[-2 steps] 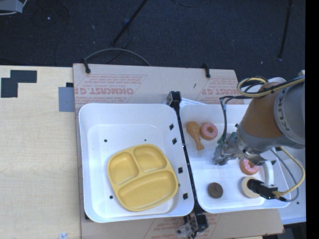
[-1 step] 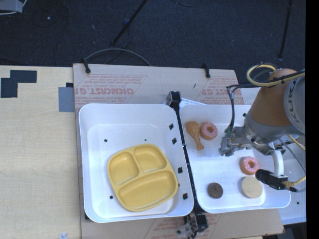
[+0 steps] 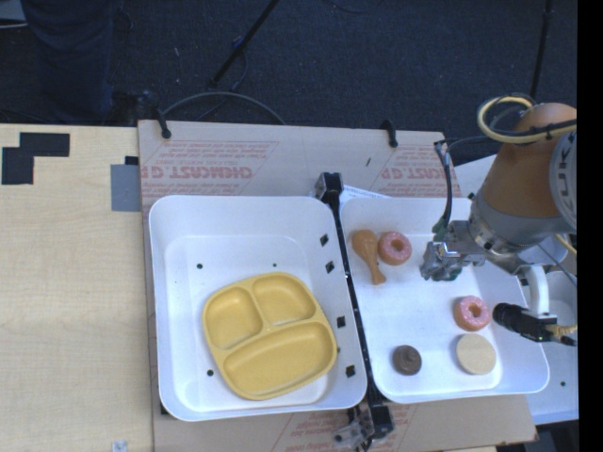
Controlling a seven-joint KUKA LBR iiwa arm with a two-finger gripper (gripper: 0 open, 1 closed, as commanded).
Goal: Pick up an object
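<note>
The right bin (image 3: 415,299) holds several toy foods: a tan drumstick (image 3: 367,253), a pink frosted donut (image 3: 395,248) beside it, a second pink donut (image 3: 471,313), a dark chocolate donut (image 3: 407,360) and a pale round cookie (image 3: 476,354). My gripper (image 3: 441,262) hangs over the right bin's upper middle, right of the first pink donut and above-left of the second. Nothing shows between its fingers.
The left bin (image 3: 179,252) holds a yellow divided tray (image 3: 269,335). A black divider (image 3: 344,290) runs between the bins. The grey and orange arm (image 3: 528,186) comes in from the right. Cardboard (image 3: 236,163) lies under both bins.
</note>
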